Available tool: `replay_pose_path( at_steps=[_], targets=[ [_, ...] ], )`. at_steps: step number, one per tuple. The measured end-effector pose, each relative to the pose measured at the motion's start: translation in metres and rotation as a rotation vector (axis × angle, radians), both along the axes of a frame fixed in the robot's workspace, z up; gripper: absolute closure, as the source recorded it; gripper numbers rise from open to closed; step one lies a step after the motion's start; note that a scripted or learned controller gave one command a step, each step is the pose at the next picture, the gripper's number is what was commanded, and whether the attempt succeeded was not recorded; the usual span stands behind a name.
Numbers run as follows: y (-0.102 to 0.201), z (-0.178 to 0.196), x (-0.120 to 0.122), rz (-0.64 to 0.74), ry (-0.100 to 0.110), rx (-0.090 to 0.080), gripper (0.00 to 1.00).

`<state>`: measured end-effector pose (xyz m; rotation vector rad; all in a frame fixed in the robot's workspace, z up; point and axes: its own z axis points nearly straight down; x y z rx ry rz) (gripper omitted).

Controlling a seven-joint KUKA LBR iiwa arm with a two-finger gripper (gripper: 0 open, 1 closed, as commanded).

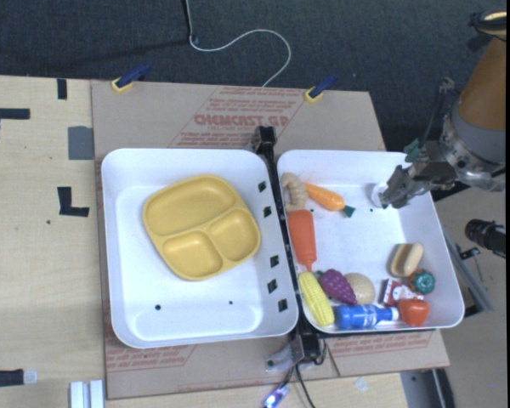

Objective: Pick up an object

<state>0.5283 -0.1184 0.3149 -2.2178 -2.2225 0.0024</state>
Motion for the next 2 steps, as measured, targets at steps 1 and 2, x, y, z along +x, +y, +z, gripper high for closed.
replay_pose_path(
  at_steps=[1,2],
  targets=[
    [-0.031,0.063,-0.046,-0.005,-0.006,-0.002,1.0],
    [0.028,0.052,-0.044,0.004,0.0,0.001,1.0]
  ],
)
